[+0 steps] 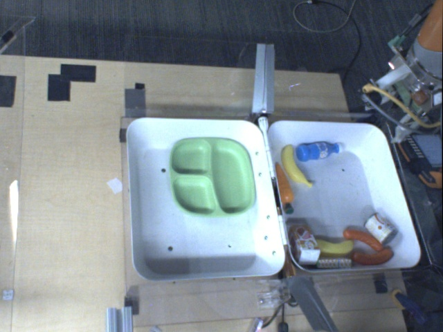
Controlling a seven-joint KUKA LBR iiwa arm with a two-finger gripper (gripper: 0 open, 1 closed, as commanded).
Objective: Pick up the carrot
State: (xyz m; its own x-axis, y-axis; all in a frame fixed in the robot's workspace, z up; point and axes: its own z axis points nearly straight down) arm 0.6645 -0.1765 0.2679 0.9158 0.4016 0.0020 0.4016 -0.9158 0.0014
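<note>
The carrot is a slim orange piece with a dark green end. It lies lengthwise against the left wall of the right bin, next to the divider. A yellow banana lies just right of it, nearly touching. My gripper hangs at the far right, above and outside the right bin's back right corner, among yellow cables. It is far from the carrot.
A blue bottle lies at the right bin's back. Along its front sit a wrapped snack, a second banana, two red sausages and a small can. A green divided plate sits in the left bin.
</note>
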